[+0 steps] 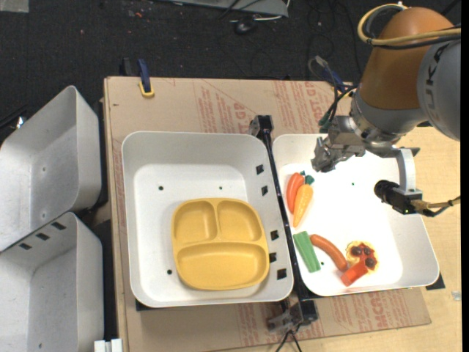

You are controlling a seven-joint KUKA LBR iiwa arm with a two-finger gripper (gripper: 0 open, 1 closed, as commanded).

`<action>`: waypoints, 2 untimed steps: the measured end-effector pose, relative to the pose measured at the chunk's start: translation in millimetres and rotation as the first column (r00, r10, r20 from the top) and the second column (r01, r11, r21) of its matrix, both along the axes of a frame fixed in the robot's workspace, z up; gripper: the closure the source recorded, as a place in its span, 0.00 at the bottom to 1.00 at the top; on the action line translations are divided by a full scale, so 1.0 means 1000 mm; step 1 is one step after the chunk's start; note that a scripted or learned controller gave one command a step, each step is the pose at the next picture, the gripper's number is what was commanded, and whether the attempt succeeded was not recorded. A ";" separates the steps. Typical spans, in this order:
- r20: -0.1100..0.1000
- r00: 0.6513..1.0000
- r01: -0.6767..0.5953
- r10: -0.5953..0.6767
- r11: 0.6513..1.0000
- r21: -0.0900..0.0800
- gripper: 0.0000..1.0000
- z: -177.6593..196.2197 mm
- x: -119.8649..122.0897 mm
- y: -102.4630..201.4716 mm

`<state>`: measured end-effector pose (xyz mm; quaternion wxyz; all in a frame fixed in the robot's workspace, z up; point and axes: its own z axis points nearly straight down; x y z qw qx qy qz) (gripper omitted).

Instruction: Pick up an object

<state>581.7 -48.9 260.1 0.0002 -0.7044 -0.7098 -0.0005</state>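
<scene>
On the worktop: two shallow white bins stand side by side on a brown cardboard-covered worktop [198, 97].
Left bin: the shallow white plastic bin on the left [146, 196] holds a yellow plastic plate with three compartments [219, 243], lying flat near the front of the bin.
Right bin: the shallow white plastic bin on the right [410, 255] holds the small toy foods.
Carrots: two orange toy carrots with green tops [299, 193] lie close together near the left wall of the right bin.
Green piece: a flat green toy stick [307, 251] lies in front of the carrots, near the same wall.
Sausage: an orange-red toy sausage [328, 249] lies just beside the green piece, at a slant.
Pizza piece: a small toy slice with yellow, red and dark spots [360, 261] lies at the front end of the sausage.
Arm: the grey arm with the orange band [399, 57] reaches in from the right, over the back part of the right bin.
Tool: the dark two-finger tool [323, 160] hangs above the back left part of the right bin, behind the carrots and apart from them; whether it is open or closed I cannot tell.
</scene>
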 end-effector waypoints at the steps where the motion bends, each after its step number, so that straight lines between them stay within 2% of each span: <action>1: -0.001 1.000 0.000 0.000 1.000 0.000 1.00 0.001 -0.003 0.060; 2: -0.001 1.000 0.001 -0.001 1.000 -0.001 1.00 -0.004 0.003 0.109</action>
